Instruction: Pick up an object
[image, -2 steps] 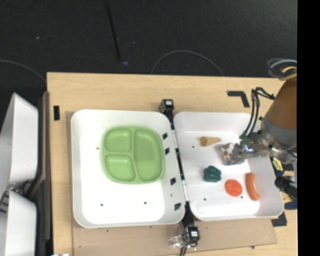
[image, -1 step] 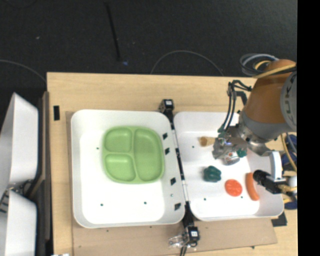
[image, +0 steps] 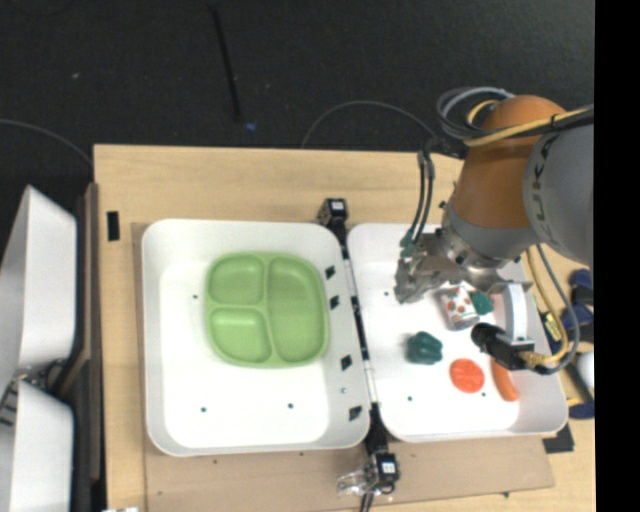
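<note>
My gripper (image: 412, 282) hangs over the upper left part of the right bin (image: 400, 410), under the grey and orange wrist. Below and to its right, on the bin floor, lies a dark green object (image: 424, 347), apart from the gripper. Further right and lower sit an orange round object (image: 466, 375) and a small red-orange piece (image: 504, 384). A white block with red dots (image: 457, 307) and a teal piece (image: 483, 300) lie just right of the gripper, partly under the arm. Nothing shows between the fingers.
A light green divided plate (image: 268, 307) rests in the left bin (image: 180, 420). A black clamp (image: 333, 210) and clips run along the divider between the bins. Cables and a black fitting (image: 495, 342) trail at the right bin's right side.
</note>
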